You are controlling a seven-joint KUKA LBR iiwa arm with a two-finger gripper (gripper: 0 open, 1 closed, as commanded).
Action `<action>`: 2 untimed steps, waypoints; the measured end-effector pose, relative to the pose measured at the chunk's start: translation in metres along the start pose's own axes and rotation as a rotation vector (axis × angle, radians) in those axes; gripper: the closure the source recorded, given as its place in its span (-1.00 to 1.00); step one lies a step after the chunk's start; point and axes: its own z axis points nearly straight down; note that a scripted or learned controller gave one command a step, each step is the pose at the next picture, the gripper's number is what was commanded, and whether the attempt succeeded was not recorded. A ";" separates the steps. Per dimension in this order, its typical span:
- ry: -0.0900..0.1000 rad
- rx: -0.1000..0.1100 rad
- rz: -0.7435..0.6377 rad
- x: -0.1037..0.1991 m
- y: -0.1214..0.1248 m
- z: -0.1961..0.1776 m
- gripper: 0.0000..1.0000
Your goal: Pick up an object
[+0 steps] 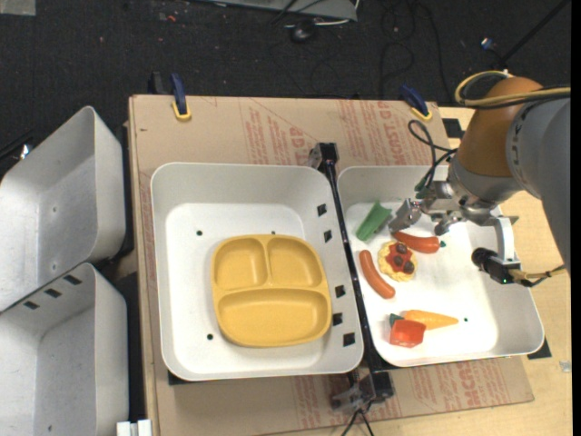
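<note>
My gripper (425,218) hangs over the back of the right bin (508,321), open, with nothing between its fingers. Just below it lies a small red sausage (419,242), touching a yellow tart with dark berries (398,262). A green wedge (372,221) lies to the gripper's left. A longer red hot dog (376,274) lies near the bin's left wall. An orange carrot (430,318) and a red pepper piece (408,333) sit at the front.
The left bin (182,243) holds a yellow divided plate (270,290). A black divider (343,243) runs between the bins. The arm's grey and orange wrist (495,143) looms over the right bin's back right corner, with a cable (497,263) hanging there.
</note>
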 end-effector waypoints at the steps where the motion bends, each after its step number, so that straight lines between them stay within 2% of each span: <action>1: -0.001 -0.003 0.000 0.000 0.001 -0.011 1.00; 2: -0.001 -0.007 -0.002 0.000 0.006 -0.055 1.00</action>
